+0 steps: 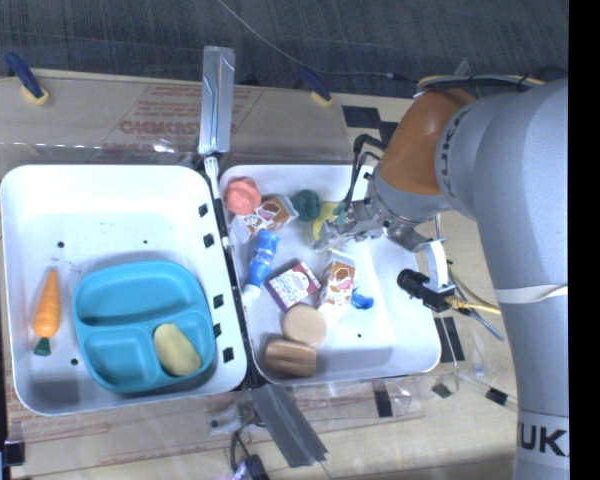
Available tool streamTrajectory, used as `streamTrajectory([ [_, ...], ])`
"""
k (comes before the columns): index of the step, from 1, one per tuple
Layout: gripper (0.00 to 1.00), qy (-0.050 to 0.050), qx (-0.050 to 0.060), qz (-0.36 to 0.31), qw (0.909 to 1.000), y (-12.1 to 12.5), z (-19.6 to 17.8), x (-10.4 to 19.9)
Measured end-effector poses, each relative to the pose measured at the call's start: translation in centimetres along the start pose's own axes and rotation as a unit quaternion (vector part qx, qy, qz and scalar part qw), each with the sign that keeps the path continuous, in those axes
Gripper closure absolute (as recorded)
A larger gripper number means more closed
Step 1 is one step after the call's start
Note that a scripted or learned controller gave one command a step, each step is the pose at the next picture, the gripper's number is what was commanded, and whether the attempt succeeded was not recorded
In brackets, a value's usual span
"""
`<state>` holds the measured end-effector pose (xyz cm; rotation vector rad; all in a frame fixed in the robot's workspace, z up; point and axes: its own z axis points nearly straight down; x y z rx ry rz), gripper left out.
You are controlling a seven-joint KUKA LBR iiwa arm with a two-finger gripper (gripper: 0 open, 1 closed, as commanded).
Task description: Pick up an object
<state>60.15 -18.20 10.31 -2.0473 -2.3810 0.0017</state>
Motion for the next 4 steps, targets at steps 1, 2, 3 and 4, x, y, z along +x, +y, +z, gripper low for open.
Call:
streamTrajectory([
  [1, 1.0, 0.0, -0.004, 0.058, 0.9983, 4.5, -8.2, 5.6],
  [2, 0.0, 0.0, 0.0, 0.059, 0.9983, 4.3, -7.8, 5.5],
  [3, 0.0, -0.001, -0.011, 0.067, 0.9977, 6.0, -1.1, 3.6],
  [4, 0.0, -0.002, -0.009, 0.154, 0.988, 6.8, -0.7, 4.4],
])
